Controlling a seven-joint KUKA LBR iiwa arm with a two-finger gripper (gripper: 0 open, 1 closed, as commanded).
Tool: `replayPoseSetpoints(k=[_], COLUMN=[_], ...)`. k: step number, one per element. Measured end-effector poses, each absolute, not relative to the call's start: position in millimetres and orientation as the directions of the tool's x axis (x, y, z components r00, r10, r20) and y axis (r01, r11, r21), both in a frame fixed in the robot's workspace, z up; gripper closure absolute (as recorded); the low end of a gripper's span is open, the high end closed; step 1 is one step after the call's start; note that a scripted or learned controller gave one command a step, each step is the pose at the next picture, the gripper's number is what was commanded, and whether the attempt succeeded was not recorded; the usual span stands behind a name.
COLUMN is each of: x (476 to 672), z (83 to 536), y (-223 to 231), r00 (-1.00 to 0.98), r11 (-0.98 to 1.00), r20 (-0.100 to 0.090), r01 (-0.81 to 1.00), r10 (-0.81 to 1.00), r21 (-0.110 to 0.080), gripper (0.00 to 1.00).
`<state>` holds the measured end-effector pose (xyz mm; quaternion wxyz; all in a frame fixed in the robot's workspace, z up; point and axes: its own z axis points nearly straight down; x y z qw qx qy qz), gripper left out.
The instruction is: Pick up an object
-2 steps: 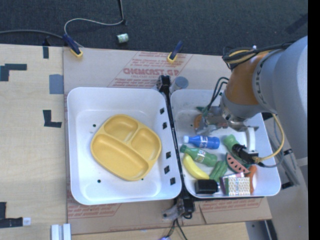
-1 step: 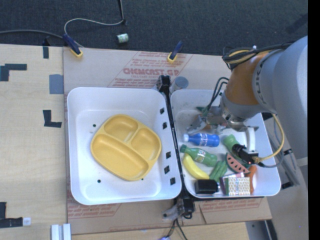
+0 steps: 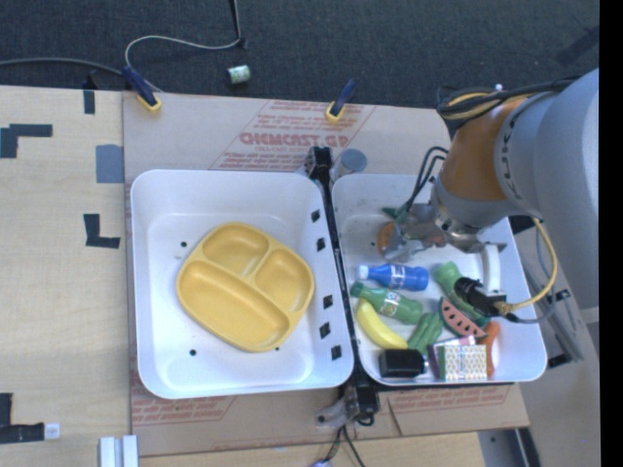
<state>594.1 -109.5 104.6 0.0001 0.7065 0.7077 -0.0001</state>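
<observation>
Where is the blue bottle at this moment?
The blue bottle lies in the right bin, near its middle, just below the gripper and above the green bottle and the banana.

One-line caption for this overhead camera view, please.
KUKA arm's gripper lowered into the right bin above toy foods and a blue bottle; yellow divided plate in the left bin.
</observation>
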Motion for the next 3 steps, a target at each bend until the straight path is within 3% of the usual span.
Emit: replayPoseSetpoints(k=[1, 2, 3], x=[594.0, 594.0, 594.0], z=[104.5, 113.8, 113.6], y=[-109.5, -108.9, -108.9], r00=[-0.002, -0.003, -0.003], r11=[0.002, 0.003, 0.003], r20=[0.000, 0.001, 0.000], r01=[1.000, 1.000, 1.000], r10=[1.000, 1.000, 1.000], r21=[0.000, -0.001, -0.001], gripper=[0.00, 1.00, 0.00])
